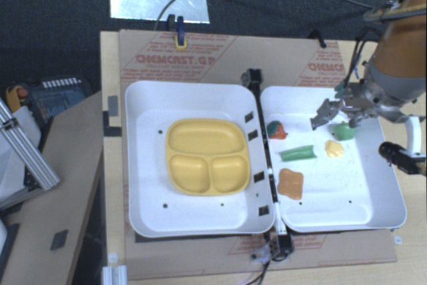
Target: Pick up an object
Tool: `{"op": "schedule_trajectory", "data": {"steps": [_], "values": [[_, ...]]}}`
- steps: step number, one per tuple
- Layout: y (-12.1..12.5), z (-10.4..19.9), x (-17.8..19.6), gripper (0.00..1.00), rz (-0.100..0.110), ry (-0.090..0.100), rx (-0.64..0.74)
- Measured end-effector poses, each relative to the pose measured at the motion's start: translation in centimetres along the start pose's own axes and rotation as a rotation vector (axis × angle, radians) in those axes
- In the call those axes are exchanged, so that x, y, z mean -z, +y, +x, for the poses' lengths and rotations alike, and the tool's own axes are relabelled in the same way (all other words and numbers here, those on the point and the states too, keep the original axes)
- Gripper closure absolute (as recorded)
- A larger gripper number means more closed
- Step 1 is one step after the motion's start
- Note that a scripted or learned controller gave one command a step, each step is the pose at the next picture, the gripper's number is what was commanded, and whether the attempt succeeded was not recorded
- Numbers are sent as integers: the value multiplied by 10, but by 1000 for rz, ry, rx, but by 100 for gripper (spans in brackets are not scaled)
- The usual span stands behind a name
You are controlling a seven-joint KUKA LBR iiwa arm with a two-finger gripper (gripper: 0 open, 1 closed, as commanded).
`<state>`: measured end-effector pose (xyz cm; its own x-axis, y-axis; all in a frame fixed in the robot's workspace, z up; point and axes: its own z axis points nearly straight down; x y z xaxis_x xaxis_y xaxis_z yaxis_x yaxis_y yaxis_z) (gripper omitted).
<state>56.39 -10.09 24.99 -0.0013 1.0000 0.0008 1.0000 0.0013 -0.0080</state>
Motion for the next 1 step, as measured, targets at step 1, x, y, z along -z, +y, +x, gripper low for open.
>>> {"op": "schedule_trajectory", "data": {"steps": [1], "values": [[2, 0, 5, 0, -10, -1, 2]]}}
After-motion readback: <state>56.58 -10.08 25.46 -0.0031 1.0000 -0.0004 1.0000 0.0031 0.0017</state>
